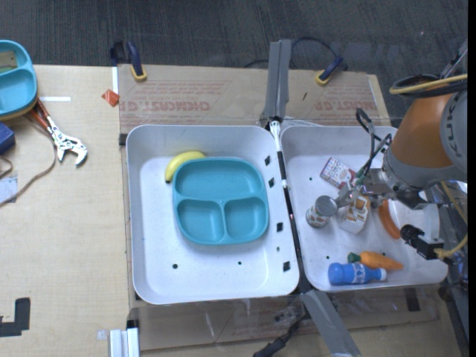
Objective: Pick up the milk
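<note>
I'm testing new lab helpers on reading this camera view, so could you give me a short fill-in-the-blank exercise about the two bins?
1. The teal divided plate lies in the ____ bin as the camera sees it.
2. The fruit showing past the plate's upper left edge is a ____.
3. The gripper hangs over the small milk carton in the ____ bin.
4. The bottle lying by the right bin's near wall, beside the carrot, is coloured ____.

Missing words: left; banana; right; blue
</note>
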`<state>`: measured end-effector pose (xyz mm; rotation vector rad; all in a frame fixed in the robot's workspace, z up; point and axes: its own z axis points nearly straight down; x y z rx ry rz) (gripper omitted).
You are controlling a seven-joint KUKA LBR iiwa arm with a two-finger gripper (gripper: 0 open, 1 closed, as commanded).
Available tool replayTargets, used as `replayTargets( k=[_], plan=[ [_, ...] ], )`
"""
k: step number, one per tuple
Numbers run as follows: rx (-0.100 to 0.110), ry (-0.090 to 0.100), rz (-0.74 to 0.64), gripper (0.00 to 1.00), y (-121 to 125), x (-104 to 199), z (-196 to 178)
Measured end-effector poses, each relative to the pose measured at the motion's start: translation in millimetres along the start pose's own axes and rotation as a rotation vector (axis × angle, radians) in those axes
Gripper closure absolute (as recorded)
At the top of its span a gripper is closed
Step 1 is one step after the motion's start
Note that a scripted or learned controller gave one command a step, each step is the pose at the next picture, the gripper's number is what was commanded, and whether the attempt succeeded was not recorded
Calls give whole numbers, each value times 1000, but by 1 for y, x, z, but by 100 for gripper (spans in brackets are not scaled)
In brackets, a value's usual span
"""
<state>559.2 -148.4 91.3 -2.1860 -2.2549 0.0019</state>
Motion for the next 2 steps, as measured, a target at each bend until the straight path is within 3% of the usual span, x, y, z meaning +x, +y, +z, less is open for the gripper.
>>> replayTargets(
  k=[1,2],
  plan=[
    [-3,-1,5,100,1,-2,-11],
    [-1,-1,44,100,-52,56,-109]
  ],
)
